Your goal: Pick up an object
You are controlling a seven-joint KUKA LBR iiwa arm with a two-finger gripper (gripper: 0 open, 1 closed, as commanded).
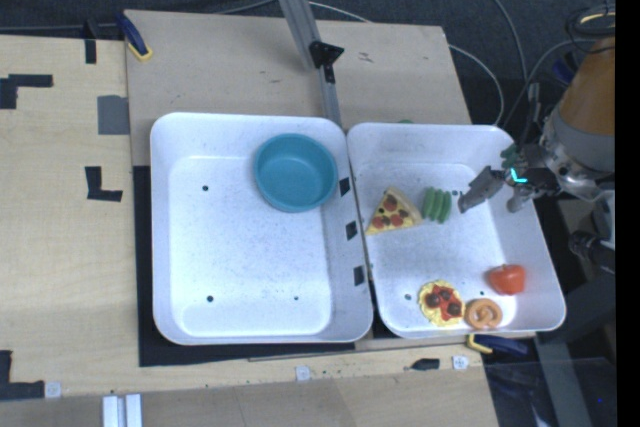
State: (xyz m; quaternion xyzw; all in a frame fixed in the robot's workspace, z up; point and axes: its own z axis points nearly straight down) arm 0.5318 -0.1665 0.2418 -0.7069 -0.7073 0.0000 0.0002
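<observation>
My gripper (pixel 497 192) hangs over the right side of the right bin (pixel 455 143), its two dark fingers spread open with nothing between them. A green toy vegetable (pixel 436 204) lies just left of the gripper. Further left a pizza slice (pixel 393 212) rests near the bin's left wall. Along the front of that bin sit a small round pizza (pixel 441 302), a curled orange pastry (pixel 484 313) and a red pepper-like piece (pixel 507 279). A blue bowl (pixel 295 172) stands at the back of the left bin (pixel 200 245).
A grey metal pole (pixel 292 0) slants down from the top to the divide between the bins. Cables loop across the dark floor behind the bench. A blue and yellow clamp (pixel 136 39) sits at the board's back left corner.
</observation>
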